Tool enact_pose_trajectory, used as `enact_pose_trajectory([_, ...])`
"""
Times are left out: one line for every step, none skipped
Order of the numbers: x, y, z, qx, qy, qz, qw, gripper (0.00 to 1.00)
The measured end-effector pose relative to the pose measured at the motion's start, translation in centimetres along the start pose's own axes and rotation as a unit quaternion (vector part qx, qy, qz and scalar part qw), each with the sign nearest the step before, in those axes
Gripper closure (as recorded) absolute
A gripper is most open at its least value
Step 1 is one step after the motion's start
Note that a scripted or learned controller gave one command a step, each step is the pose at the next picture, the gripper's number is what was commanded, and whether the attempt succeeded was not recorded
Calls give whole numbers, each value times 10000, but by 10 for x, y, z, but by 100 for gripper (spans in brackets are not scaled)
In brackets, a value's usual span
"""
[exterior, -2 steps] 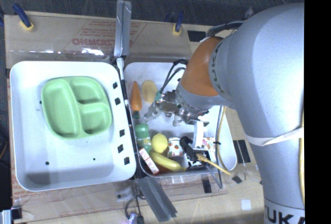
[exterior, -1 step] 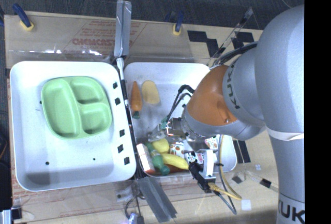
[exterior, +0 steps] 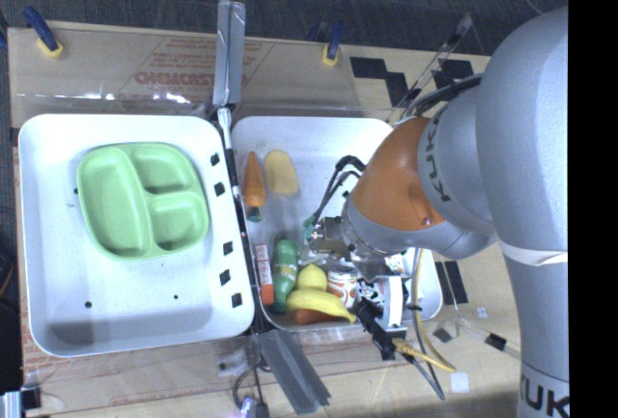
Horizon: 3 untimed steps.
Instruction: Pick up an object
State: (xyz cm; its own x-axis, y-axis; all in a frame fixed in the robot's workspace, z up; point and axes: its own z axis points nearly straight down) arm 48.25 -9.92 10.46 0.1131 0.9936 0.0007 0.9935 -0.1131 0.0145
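Arm (exterior: 454,184): reached in from the right, grey with the orange band bent low over the right bin.
Claw (exterior: 340,257): down in the near part of the right bin, right above the pile of toy food; open or closed, impossible to tell, hidden under the wrist.
Right bin (exterior: 319,131): white, shallow, holding all the loose pieces.
Carrot (exterior: 253,182): lay lengthwise along the bin's left wall, orange, far half of the bin.
Potato-like piece (exterior: 282,172): pale yellow, just beside the carrot on its right.
Green bottle (exterior: 284,269): stood in the near left part, close to the claw.
Banana (exterior: 319,303): yellow, curved along the near edge, touching the pile under the claw.
Yellow round piece (exterior: 311,277): sat between the bottle and the claw.
Red piece (exterior: 304,317): peeked out beneath the banana.
Left bin (exterior: 58,310): white, carrying a green divided tray (exterior: 143,200) with three compartments.
Bench (exterior: 116,59): brown board under both bins, blue clamps at the far edge.
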Motion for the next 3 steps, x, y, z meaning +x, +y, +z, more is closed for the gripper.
enact_pose_trajectory([74,2,-114,81,6,-601,9982,100])
enact_pose_trajectory([73,2,-114,82,6,-598,9982,0])
enact_pose_trajectory([21,1,-107,92,9,-614,9981,0])
